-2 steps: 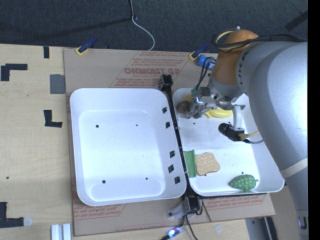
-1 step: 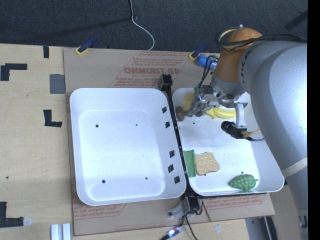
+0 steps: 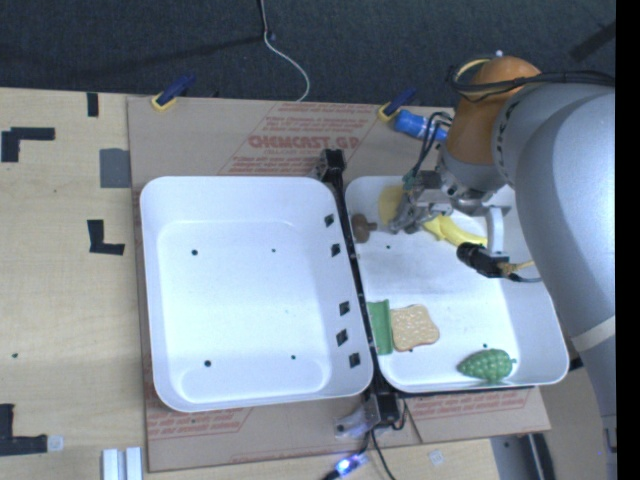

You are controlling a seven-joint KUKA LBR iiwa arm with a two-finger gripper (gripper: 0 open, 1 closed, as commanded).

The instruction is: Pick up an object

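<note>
One two-finger metal gripper point(image 3: 412, 211) is seen lowered into the far part of the right-hand shallow white plastic bin point(image 3: 520, 313), close to the black divider strip point(image 3: 345, 268) between the two bins. Whether the gripper is wide or narrow cannot be told from this view. Directly around the gripper, a curved yellow plastic banana point(image 3: 440, 226) is seen, with yellow showing on both sides of it. The banana's long axis is judged to run from the divider side toward the bin's outer wall, slanting slightly nearer the camera at that outer end. A small brown round object point(image 3: 361, 230) lies between gripper and divider. Farther from the divider's far end, a tan toast-shaped piece point(image 3: 413, 327) beside a green flat strip point(image 3: 379, 326) and a knobbly green lump point(image 3: 487, 365) are found.

The grasp step is judged to be in hand; next, a closing across the banana's short width and a straight lift are called for.
</note>
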